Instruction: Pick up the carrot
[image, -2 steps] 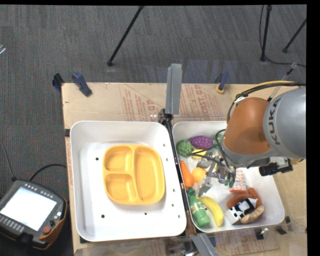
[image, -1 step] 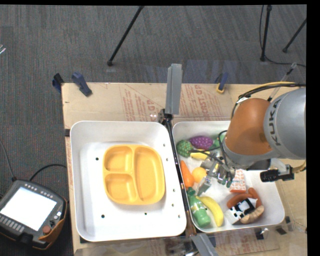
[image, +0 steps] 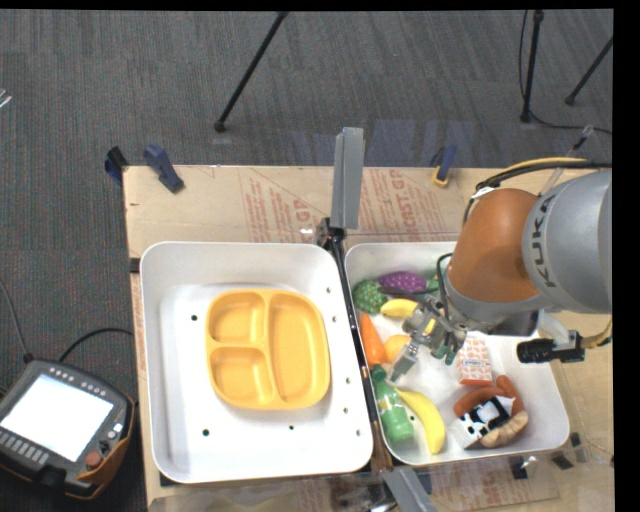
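Observation:
The orange carrot (image: 372, 340) lies along the left wall of the right bin (image: 553, 398), pointing toward the front. My gripper (image: 421, 357) hangs low over the middle of that bin, a short way right of the carrot and apart from it. Its fingers (image: 403, 367) stand open with nothing between them. A small yellow lemon (image: 397, 346) sits between the carrot and the gripper. The grey arm with its orange band (image: 492, 260) covers the bin's back right part.
The right bin also holds purple grapes (image: 403, 283), a green broccoli (image: 368, 296), a banana (image: 426, 418), a green bottle (image: 394, 413), a small carton (image: 474, 358), sausages (image: 482, 398) and a cow toy (image: 490, 420). The left bin (image: 170, 400) holds a yellow divided plate (image: 268, 348).

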